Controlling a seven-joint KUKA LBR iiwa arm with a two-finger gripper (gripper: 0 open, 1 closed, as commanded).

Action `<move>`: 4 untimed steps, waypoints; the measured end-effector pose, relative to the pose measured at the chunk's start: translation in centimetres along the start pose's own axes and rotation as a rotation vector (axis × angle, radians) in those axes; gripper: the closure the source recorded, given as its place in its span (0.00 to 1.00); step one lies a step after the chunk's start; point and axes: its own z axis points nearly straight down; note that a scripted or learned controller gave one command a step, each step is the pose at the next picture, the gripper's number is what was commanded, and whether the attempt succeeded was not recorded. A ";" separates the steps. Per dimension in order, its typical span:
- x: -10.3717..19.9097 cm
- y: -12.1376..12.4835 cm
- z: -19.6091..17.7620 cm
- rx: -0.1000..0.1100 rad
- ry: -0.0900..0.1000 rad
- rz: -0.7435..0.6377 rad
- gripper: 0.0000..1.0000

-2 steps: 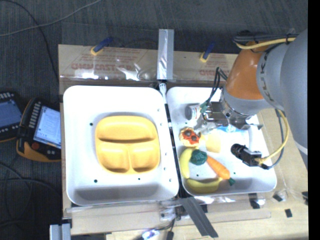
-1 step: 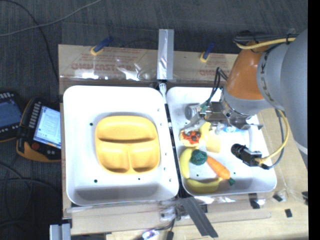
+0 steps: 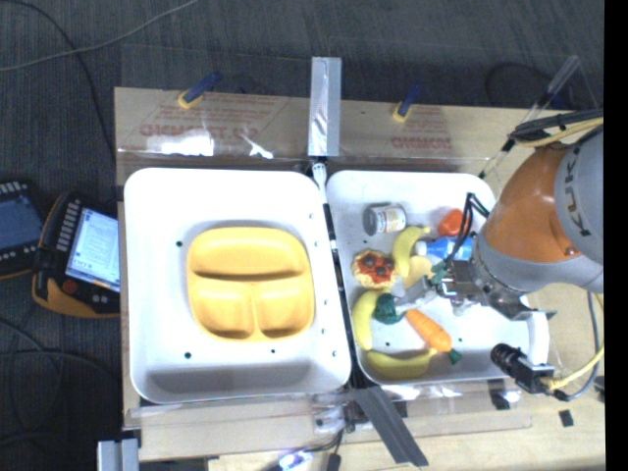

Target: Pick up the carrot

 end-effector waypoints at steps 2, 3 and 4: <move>-2.0 2.8 6.2 -0.015 -0.005 -0.266 0.00; -1.8 2.9 5.3 -0.018 -0.002 -0.268 1.00; 4.4 4.2 -4.7 -0.003 0.000 -0.091 1.00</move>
